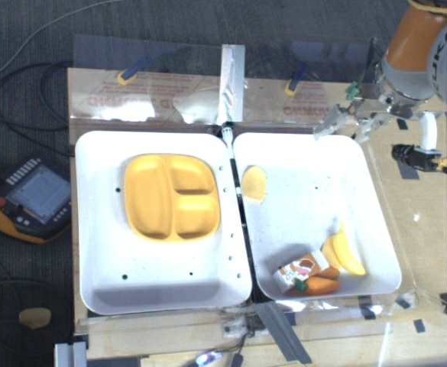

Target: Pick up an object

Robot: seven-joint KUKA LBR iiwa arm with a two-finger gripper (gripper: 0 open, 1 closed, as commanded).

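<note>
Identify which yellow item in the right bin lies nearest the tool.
The round pale-yellow piece by the divider, alone in the upper half; the banana lies farther from the tool, near the bottom.

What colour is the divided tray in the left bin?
Yellow-orange all over; the divided tray shows clearly in the camera view, lying in the left bin.

Arm [422, 33]: orange band, grey segment below it. Wrist end pale metal with thin linkages; small green spot beside it, dark cable alongside.
</note>
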